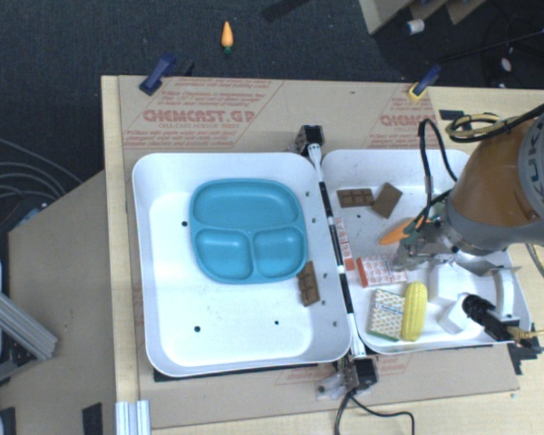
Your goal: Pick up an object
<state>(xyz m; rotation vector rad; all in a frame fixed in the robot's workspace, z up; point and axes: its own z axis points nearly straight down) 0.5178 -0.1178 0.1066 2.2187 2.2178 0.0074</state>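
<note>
My gripper (412, 250) is down inside the right bin (367, 165), near its middle, with the grey arm and its orange band (494, 184) reaching in from the right. An orange carrot (393, 235) lies just left of the gripper, partly hidden by it. A red and white packet (379, 271) lies just below and left of it. In the bin's front lie a yellow corn cob (415, 309) and a pale waffle-like square (387, 314). Nothing can be seen held.
A brown chocolate bar (354, 197) and a brown square piece (387, 199) lie at the back of the right bin. The left bin (159, 252) holds a blue divided plate (247, 228) and a brown chocolate piece (307, 285) by its right wall.
</note>
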